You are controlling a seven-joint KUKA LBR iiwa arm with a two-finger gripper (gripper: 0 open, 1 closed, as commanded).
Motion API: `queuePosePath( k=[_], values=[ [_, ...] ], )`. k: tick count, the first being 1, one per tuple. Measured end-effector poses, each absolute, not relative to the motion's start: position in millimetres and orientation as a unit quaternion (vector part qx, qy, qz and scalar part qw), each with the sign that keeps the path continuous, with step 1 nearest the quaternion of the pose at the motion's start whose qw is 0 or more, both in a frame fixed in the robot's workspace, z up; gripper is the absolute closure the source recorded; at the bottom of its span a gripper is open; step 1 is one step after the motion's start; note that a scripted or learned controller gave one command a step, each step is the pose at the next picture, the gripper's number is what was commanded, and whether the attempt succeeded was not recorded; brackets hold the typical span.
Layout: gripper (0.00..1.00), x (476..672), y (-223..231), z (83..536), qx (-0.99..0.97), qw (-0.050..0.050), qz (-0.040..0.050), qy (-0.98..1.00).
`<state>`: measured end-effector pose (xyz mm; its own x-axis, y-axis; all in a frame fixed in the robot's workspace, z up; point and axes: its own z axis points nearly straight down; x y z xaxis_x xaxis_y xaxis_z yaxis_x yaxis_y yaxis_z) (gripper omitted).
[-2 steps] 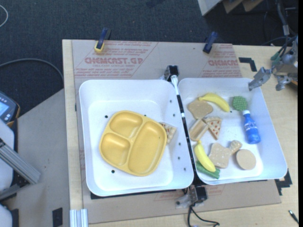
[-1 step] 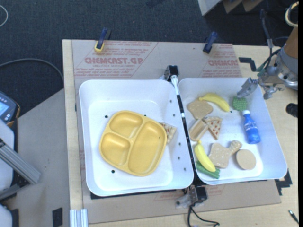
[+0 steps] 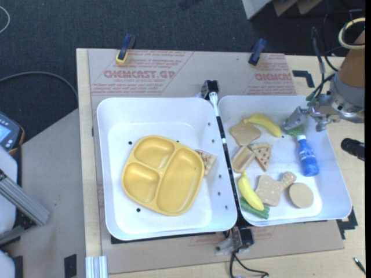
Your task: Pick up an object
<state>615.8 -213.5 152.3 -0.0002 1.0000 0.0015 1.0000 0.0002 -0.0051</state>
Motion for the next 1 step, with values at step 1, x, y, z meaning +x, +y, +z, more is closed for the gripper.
queuePosePath(
  k=[1],
  values=[
    [0.0, 612.7, -215.7, 109.2, -0.707, 0.002, 0.0012, -0.707]
  ],
)
